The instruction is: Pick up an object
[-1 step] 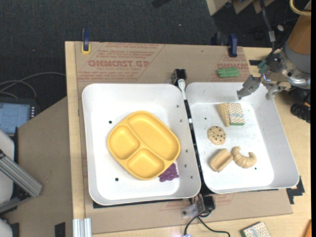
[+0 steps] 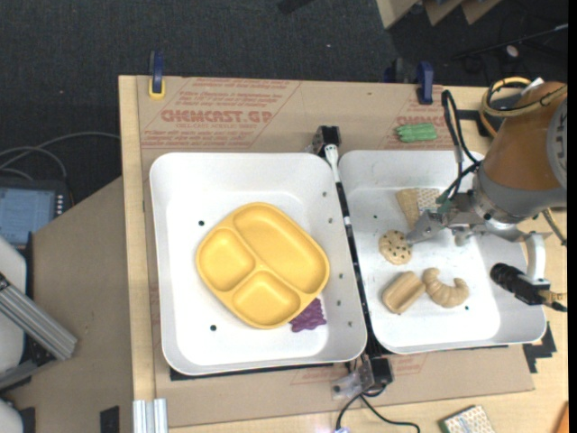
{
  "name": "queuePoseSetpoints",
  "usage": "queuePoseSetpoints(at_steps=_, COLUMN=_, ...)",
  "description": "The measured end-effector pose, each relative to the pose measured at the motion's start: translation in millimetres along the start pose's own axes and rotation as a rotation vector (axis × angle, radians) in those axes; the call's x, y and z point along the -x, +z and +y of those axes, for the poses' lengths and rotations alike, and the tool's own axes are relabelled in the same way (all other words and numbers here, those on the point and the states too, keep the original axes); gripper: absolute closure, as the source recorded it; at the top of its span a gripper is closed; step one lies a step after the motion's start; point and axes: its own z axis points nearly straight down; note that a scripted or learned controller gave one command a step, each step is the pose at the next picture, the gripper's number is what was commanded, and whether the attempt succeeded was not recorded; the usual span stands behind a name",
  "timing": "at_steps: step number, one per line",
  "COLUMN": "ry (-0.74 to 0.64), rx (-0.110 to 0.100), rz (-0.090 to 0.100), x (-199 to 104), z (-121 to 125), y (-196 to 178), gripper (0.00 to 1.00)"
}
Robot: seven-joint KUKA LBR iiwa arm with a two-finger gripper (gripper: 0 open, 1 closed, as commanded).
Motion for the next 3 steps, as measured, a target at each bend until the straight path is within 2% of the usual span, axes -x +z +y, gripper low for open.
queuePoseSetpoints(at_steps=1, ry=-0.008, rx=0.028, rz=-0.011, x=-14.1, z=113.5, y=27.1, gripper=0.0)
queuePoseSetpoints(at_steps=3, ry=-0.005, rx=0.031, rz=-0.006, x=14.0, z=104.3, y=23.3, gripper=0.0)
